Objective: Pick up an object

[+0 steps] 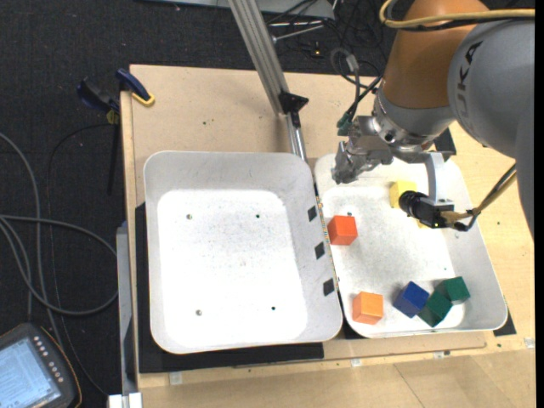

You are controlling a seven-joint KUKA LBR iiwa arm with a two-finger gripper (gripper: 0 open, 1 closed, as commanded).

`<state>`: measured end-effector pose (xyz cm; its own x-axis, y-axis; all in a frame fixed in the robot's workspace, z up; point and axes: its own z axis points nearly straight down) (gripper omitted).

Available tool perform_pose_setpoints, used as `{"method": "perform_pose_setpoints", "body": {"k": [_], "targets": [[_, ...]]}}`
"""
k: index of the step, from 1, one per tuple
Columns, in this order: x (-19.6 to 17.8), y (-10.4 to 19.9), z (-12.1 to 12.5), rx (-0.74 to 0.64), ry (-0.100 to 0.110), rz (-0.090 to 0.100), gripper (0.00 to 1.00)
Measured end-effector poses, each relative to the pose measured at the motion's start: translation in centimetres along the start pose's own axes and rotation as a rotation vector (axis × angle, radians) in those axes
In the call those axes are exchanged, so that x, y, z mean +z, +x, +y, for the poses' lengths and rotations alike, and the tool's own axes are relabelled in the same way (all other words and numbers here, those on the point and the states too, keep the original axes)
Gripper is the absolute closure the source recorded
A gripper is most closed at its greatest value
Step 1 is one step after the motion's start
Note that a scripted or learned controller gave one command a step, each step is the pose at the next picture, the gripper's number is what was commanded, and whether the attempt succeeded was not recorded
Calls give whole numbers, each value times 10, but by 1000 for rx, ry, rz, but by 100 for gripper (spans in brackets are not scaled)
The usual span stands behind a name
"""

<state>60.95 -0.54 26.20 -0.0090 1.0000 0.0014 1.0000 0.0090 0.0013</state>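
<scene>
Fingers: you cannot tell their spread on the gripper (350,167), poised at the right bin's (476,253) upper-left rim, seemingly for the red block (342,229) lying free just below it.

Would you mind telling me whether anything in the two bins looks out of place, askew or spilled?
Nothing looks spilled or damaged. The right white bin holds two orange cubes, a blue cube and two green blocks bunched together, some tilted.
</scene>
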Motion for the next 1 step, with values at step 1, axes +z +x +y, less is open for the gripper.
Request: {"method": "perform_pose_setpoints", "body": {"k": [1], "targets": [[1,45,8,2,0,0,100]]}}
